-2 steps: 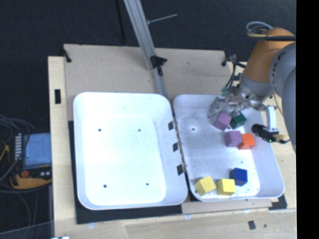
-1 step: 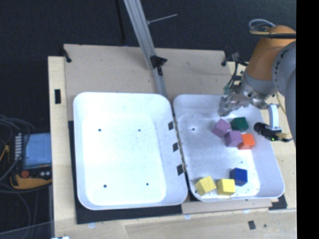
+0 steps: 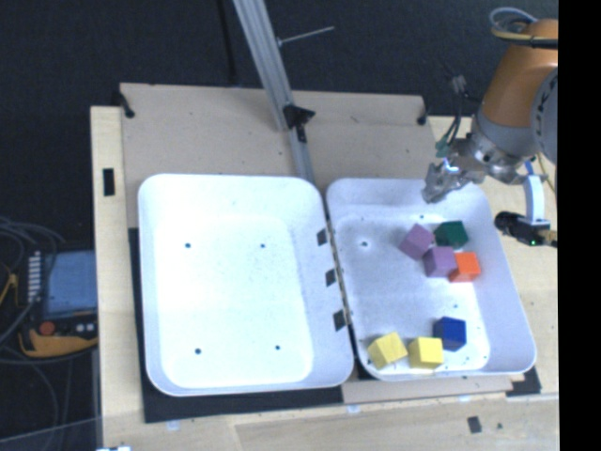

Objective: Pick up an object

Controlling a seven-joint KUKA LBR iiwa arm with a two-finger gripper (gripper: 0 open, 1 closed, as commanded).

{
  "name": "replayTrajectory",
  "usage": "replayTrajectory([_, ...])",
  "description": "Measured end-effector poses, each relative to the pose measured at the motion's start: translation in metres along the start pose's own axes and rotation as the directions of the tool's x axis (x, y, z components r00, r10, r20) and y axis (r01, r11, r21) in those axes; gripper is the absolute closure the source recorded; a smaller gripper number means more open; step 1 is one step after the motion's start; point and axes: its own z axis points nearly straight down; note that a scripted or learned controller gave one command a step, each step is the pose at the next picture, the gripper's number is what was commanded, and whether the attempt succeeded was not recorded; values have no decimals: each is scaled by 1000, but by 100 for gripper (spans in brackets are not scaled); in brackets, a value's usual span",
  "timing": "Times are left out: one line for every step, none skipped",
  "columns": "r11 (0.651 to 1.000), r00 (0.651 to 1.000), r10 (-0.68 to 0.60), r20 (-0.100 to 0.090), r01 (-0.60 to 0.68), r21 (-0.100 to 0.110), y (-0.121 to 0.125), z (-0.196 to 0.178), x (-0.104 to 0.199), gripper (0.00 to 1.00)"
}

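Note:
In the right bin [image 3: 376, 205] lie several small blocks. Two purple blocks [image 3: 416, 241] [image 3: 439, 260], a green one [image 3: 452, 234] and an orange one [image 3: 465, 267] cluster at the upper right. A blue block [image 3: 451, 332] and two yellow blocks [image 3: 387, 349] [image 3: 426, 351] sit near the front edge. My gripper [image 3: 436, 188] hangs over the bin's back edge, up and slightly right of the purple and green blocks, with nothing seen between its fingers.
The left bin [image 3: 230, 280] adjoins the right one along a hinged middle seam. A slanted metal pole [image 3: 268, 59] rises behind the bins. A control box with cables [image 3: 56, 299] lies off the bench at the left.

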Motion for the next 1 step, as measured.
replayTrajectory([1000,1000,2,0,-2,0,8,-47,-1,100])
